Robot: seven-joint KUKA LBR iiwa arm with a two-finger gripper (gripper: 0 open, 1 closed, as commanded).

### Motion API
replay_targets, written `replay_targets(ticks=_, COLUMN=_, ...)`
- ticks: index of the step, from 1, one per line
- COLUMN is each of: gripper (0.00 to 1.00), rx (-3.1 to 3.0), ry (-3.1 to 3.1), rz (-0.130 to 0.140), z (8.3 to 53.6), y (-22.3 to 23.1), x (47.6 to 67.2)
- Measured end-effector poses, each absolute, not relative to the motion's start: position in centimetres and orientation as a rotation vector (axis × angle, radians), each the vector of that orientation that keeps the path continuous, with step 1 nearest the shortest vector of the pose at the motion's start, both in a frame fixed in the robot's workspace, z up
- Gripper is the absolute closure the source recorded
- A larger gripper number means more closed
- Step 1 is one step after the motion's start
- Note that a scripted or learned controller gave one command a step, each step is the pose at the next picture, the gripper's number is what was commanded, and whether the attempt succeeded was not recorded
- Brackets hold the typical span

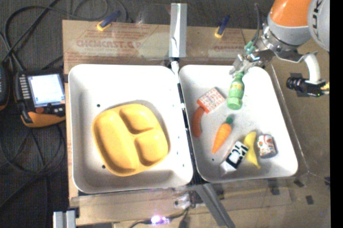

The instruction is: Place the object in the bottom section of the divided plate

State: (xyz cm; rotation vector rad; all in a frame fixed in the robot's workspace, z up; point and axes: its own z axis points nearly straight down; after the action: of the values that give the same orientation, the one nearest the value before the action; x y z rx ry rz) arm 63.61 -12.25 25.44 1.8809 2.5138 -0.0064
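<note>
Sitting in the left bin (80, 114), the yellow divided plate (131, 138) is well apart from the green bottle (235, 92) in the right bin (278, 114). The gripper (244, 63) hovers just above that bottle; its spread is unclear.

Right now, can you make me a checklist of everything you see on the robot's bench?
Surface: two white bins side by side, left bin and right bin, on a brown board.
Job's things: yellow divided plate lies in the left bin, nothing on it. Green bottle hangs at the gripper's tip over the right bin.
Clutter: carrot, red sausage, checkered packet, banana, small can, black-and-white carton, all in the right bin.
Gripper: above the bottle's cap; grasp unclear.
Cables: black cables on the floor, left.
Surroundings: handheld screen at left.
</note>
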Motion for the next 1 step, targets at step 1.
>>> replay_targets(ticks=1, gripper=1.0, rx=1.939, ry=2.474, rz=-0.002, z=25.04, y=-1.85, x=62.74)
